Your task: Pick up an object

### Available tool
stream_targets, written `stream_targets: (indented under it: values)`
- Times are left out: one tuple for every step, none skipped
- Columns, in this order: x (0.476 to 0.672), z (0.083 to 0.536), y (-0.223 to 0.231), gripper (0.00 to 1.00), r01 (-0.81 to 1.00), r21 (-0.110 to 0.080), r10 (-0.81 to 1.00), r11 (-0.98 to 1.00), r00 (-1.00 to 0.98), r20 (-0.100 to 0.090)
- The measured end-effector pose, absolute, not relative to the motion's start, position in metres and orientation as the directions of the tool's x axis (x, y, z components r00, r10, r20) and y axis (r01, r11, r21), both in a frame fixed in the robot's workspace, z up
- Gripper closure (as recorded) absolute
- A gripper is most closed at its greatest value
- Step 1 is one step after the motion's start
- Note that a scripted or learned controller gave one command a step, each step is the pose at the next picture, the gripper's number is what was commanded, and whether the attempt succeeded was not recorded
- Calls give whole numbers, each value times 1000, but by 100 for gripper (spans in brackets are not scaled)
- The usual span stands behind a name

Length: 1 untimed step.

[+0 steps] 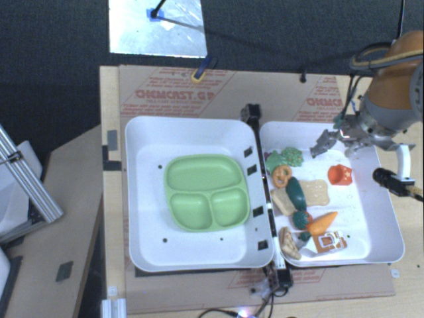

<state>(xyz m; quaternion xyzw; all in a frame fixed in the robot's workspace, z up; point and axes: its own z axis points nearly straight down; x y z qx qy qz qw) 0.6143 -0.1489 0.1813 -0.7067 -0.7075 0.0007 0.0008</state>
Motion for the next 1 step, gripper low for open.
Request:
stream_targets:
  values:
    - [614, 130, -138, 0, 1000, -2, 1000, 4, -4, 1]
